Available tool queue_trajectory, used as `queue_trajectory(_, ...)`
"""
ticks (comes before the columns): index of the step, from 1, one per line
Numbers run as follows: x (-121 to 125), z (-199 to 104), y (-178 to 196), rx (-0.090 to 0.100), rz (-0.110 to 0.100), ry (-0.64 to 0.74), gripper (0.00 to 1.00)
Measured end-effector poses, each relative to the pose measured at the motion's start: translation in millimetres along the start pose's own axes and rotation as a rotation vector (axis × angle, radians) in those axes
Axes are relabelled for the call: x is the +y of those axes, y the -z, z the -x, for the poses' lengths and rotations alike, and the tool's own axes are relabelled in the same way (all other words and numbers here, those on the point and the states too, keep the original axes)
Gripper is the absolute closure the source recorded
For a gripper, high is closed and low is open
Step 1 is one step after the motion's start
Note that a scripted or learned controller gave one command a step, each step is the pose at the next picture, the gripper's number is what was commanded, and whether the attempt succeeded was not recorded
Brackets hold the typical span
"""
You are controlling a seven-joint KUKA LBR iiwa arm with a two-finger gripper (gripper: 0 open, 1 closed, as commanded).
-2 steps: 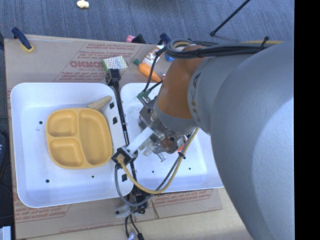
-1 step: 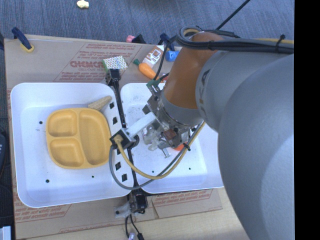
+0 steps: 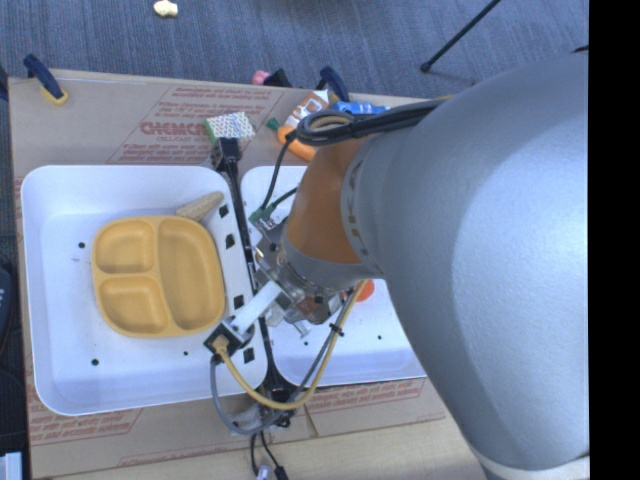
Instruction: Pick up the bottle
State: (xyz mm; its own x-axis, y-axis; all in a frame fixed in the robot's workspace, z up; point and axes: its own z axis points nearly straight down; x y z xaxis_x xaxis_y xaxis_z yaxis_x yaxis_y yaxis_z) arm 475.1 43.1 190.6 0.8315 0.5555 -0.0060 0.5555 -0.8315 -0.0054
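We saw the grey arm (image 3: 480, 258) reach in from the right and cover most of the right bin (image 3: 395, 363). Its orange band (image 3: 320, 208) sat over that bin's left half, right by the divider where the two bins met. The gripper (image 3: 290, 303) was buried under the wrist, low in the right bin near its left wall; we could not tell its state. A white bracket (image 3: 245, 323) with a black end stuck out from the wrist across the shared edge toward the left bin (image 3: 50, 368). Yellow and black cables (image 3: 260, 388) looped from the wrist down past the bins' front rim onto the cardboard (image 3: 150, 133).

We could not make out a bottle for sure. A small orange-red bit (image 3: 366, 289) peeked out at the arm's edge inside the right bin; too hidden to name.

Left bin: a yellow three-compartment plate (image 3: 155, 273) lay flat in the middle, with a tan piece (image 3: 200, 206) just touching its upper right corner. Open white floor ran all round the plate, widest along the front and left walls. In the right bin, visible free floor was just a strip along the front rim.

Beyond the back edge, clutter sat on the cardboard: a checkered tag (image 3: 230, 126), an orange and blue item (image 3: 320, 108), blue clamps (image 3: 45, 78). A yellow scrap (image 3: 165, 8) lay on the carpet.
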Motion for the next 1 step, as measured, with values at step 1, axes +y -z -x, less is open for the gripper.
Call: queue_trajectory(1, 17.3, 8.4, 117.3, 0.003, 0.003, 0.203, 1.00)
